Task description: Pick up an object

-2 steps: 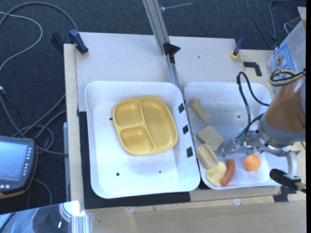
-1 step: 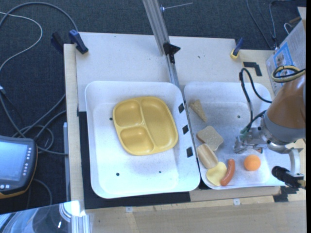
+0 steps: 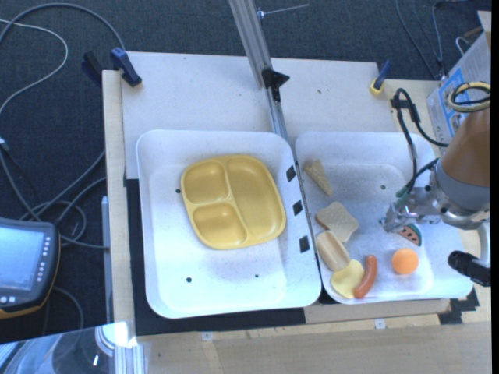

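Observation:
The right bin [image 3: 351,150] holds several toy foods: a tan wedge [image 3: 317,176], a bread slice [image 3: 337,220], a bun [image 3: 332,249], a yellow banana [image 3: 347,279], a red sausage [image 3: 366,276], an orange [image 3: 405,262] and a watermelon slice [image 3: 411,235]. My gripper [image 3: 396,219] hangs low at the right side of this bin, right at the upper left edge of the watermelon slice and partly covering it. Whether it touches the slice is unclear.
A yellow divided plate [image 3: 231,201] lies in the left bin [image 3: 168,271]. A metal rail [image 3: 269,92] runs down between the bins. The arm's orange band [image 3: 472,154] and cables [image 3: 405,123] hang over the right bin's right side. A blue clamp [image 3: 125,66] sits at the bench's back left corner.

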`<state>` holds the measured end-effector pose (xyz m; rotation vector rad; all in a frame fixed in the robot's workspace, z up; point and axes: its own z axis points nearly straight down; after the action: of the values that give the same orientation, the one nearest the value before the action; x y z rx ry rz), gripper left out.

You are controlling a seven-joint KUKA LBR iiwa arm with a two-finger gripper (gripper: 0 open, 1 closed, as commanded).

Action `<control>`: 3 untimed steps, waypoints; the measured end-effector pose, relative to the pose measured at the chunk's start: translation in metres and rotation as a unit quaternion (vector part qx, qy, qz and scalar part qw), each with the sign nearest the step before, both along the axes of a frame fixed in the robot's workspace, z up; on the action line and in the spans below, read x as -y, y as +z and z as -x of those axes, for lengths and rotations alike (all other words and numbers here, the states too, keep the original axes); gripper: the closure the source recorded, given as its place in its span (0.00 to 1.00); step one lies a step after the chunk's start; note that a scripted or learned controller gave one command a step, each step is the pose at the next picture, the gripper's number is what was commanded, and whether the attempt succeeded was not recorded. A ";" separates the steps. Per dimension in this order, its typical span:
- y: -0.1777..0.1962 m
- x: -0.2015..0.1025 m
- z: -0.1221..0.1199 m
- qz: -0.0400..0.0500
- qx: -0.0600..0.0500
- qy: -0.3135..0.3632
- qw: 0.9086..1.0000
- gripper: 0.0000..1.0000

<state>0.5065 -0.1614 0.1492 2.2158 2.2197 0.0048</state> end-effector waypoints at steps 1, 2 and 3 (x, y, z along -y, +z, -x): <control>0.052 -0.009 0.003 0.000 0.000 0.000 1.000 1.00; 0.098 -0.002 0.002 0.000 0.001 0.000 1.000 1.00; 0.102 -0.049 -0.022 -0.001 -0.001 0.003 1.000 1.00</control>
<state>0.5285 -0.1119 0.2511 2.2121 2.2285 0.0052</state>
